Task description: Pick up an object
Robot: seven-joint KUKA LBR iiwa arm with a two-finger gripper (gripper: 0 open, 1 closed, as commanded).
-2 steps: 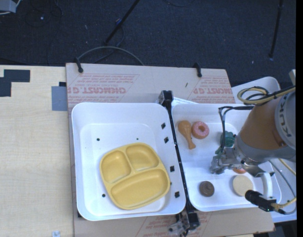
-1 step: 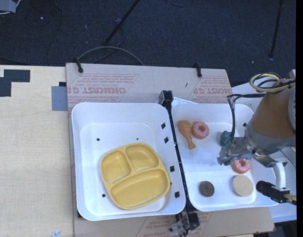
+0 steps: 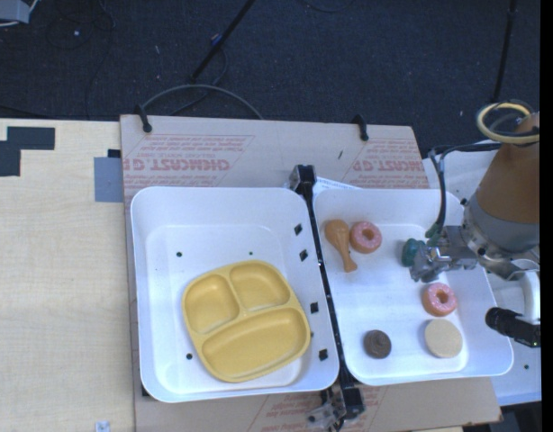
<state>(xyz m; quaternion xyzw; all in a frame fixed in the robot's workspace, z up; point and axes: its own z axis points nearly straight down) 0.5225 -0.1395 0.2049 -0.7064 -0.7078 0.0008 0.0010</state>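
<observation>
My gripper [image 3: 421,261] hangs low over the right bin [image 3: 394,372], near its right side, reaching in from the right. Just below and to its right lies a pink-iced donut [image 3: 439,300], close to the gripper but apart from it. A second pink donut [image 3: 366,237] and a tan drumstick [image 3: 339,242] lie to the gripper's left, toward the bin's back. Near the front wall sit a small dark brown donut [image 3: 377,343] and a pale round biscuit [image 3: 443,338]. Nothing shows in the gripper.
The left bin [image 3: 159,241] holds a yellow divided plate [image 3: 248,318]. A black divider rail [image 3: 314,268] runs between the two bins. The grey and orange arm [image 3: 511,187] stands over the right bin's far right edge.
</observation>
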